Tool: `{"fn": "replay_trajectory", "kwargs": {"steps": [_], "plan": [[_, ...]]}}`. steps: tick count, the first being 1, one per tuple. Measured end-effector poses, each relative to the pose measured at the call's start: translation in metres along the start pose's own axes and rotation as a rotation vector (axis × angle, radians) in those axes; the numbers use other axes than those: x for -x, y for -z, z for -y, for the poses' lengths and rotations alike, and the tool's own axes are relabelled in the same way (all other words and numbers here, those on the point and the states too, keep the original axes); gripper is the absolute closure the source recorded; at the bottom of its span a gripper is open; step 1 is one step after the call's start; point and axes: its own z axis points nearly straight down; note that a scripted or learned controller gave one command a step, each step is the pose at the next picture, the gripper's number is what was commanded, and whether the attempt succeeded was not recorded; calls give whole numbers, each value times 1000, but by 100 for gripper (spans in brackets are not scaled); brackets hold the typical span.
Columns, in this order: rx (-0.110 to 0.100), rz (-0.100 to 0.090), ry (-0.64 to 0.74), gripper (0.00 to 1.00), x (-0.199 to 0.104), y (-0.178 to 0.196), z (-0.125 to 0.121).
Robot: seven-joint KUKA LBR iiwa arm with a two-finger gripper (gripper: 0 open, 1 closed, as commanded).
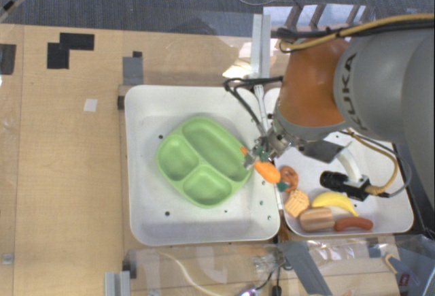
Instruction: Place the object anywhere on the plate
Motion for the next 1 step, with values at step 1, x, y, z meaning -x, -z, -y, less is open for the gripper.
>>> {"fn": "replay_trajectory", "kwargs": {"steps": [1], "plan": [[0, 0, 0, 0, 0, 0, 0]]}}
